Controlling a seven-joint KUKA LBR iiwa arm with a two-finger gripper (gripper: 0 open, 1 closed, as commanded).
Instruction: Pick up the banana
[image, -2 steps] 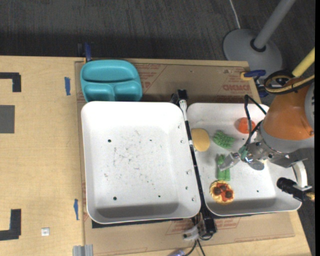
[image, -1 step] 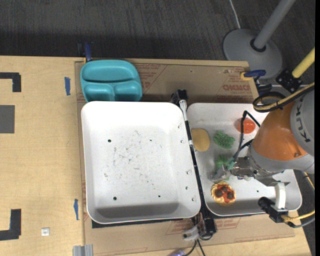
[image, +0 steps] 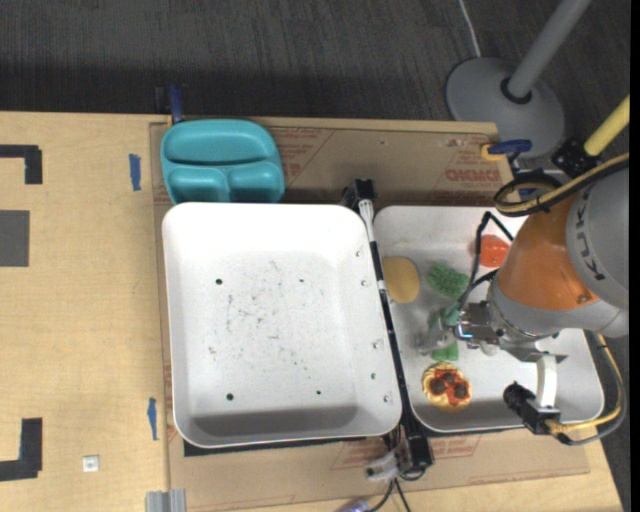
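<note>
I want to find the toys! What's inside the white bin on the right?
Inside the right bin: a yellowish piece, green pieces, something orange-red and a pizza-like toy. The arm covers the rest.

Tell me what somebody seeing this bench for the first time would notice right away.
The grey arm with its orange band reaches in from the right, covering much of the right bin. Small colourful items sit beside it there: a pale yellow piece by the left wall, a green piece next to it, and a red-and-yellow item near the front. A teal divided tray stands behind the big left bin.
</note>
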